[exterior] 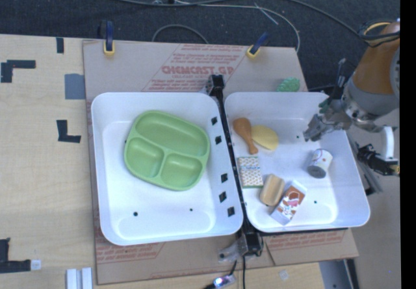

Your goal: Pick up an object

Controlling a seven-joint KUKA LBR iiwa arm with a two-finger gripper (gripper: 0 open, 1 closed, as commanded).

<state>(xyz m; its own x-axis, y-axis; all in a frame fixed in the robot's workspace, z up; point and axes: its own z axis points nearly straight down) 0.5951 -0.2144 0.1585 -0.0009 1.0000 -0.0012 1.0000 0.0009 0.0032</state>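
Gripper [316, 126] nr right bin [351, 180] edge

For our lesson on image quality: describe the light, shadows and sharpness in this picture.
Camera view: even, soft light, faint shadows under the green tray; white bin bright but not blown out; overall slightly soft, the gripper blurrier than the can.

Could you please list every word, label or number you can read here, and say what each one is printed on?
"CHEMCAST GP": red print on the brown board under the bins, legible near its far edge.
Smaller red print beneath it on the board: too blurred to read.
Small carton and patterned packet: printing too small to read.
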